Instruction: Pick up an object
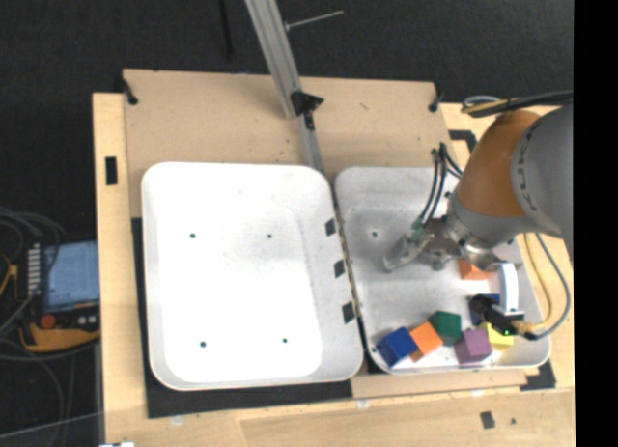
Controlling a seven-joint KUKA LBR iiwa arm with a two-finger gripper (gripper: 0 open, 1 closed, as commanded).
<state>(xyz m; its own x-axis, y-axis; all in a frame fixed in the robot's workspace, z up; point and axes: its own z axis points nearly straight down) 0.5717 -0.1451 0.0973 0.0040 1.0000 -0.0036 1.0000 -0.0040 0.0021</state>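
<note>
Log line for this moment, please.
pincer over right bin | nothing visibly held | blue block, orange block at near edge

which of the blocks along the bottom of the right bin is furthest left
The blue block, in the right bin's lower-left corner. The orange, green and purple blocks all lie to its right.

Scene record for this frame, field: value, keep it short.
arm: grey KUKA with orange band, reaching in from the right over the right bin
gripper: low over the right bin's middle, nothing seen between its fingers
right bin: holds small blocks along its near edge
blocks: blue block, orange block, green block, purple block, yellow block partly hidden
left bin: white, beside the right bin
task status: no object picked yet
</note>
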